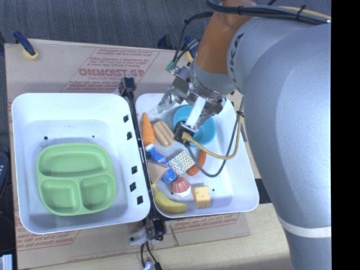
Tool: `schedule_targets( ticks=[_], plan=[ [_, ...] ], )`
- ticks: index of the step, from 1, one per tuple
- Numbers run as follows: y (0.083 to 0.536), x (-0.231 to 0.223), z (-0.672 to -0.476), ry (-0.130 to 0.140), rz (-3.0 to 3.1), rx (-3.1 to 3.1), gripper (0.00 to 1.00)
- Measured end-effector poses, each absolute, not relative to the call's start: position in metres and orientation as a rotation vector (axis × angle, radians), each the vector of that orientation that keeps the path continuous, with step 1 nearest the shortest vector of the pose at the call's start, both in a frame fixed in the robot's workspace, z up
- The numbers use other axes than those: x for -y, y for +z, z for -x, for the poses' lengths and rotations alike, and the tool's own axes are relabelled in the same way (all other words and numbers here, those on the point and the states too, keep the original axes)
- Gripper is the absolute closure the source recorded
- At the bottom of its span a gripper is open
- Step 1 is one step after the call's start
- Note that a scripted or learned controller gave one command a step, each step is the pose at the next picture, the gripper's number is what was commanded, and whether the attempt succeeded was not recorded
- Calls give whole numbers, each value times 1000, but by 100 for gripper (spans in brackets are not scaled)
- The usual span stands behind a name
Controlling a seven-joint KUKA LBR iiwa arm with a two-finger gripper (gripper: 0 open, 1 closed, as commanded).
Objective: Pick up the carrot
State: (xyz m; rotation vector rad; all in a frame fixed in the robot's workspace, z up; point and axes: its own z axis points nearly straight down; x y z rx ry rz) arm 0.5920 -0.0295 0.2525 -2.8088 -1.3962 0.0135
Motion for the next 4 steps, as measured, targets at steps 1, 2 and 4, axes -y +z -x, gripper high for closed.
schedule_targets(
  ticks=[1, 2, 4],
  plan=[
    [189, -2, -603, 27, 3039, 758, 0],
    [191, -6, -607, 14, 3119, 382, 0],
    [254, -4, -539, 32, 3043, 742, 0]
  ],
)
